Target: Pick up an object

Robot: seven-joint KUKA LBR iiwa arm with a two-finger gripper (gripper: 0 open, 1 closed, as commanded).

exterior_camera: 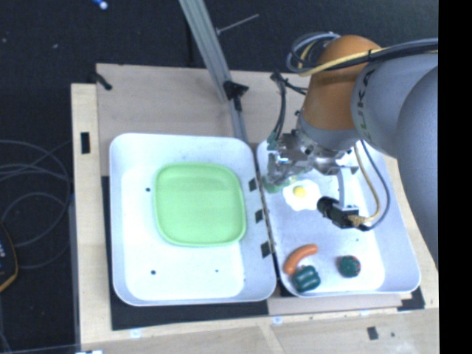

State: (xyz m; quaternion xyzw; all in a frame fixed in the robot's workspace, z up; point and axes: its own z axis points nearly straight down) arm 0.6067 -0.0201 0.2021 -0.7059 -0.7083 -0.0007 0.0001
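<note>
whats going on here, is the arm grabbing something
A grey and orange robot arm reaches into the right bin, its gripper low at that bin's upper left, just beside a toy fried egg. Nothing is visibly held. A toy sausage, a green pepper and a small green round toy lie nearer the front. The left bin holds a green plate.

On a tan bench (162, 94), one white bin (394, 268) is lying beneath the pincer (282, 172). A second bin (133, 271) is sitting just left of it. A metal pole (210, 43) is slanting away behind it, and black cables (29, 169) are trailing far left.
</note>
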